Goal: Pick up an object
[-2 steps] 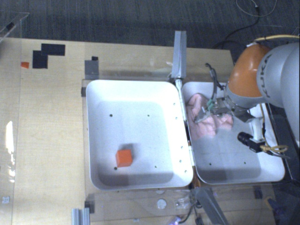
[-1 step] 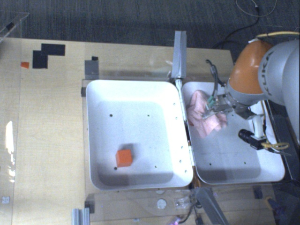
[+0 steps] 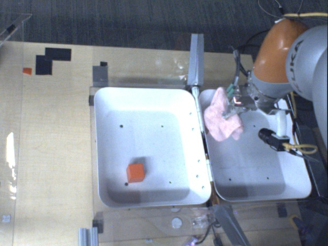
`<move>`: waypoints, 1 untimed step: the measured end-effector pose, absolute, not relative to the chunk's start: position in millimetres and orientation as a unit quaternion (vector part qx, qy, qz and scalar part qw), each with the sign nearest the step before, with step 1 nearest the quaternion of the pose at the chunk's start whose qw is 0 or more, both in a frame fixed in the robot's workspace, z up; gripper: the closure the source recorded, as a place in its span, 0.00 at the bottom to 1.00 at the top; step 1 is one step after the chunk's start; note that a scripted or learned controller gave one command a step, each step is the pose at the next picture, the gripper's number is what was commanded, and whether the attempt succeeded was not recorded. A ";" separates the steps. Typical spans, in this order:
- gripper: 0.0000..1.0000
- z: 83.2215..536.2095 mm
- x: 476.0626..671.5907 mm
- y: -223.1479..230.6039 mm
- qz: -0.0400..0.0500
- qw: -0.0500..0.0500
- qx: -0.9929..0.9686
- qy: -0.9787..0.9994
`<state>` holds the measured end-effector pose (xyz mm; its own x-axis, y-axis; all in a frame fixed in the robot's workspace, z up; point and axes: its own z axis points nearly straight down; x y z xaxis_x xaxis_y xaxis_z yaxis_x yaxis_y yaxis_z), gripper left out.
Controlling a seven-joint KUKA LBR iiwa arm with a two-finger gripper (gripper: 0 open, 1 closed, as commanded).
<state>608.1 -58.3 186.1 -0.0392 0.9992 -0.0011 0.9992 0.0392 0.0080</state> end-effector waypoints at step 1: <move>1.00 184.6 594.6 -54.0 0.001 0.002 0.635 0.772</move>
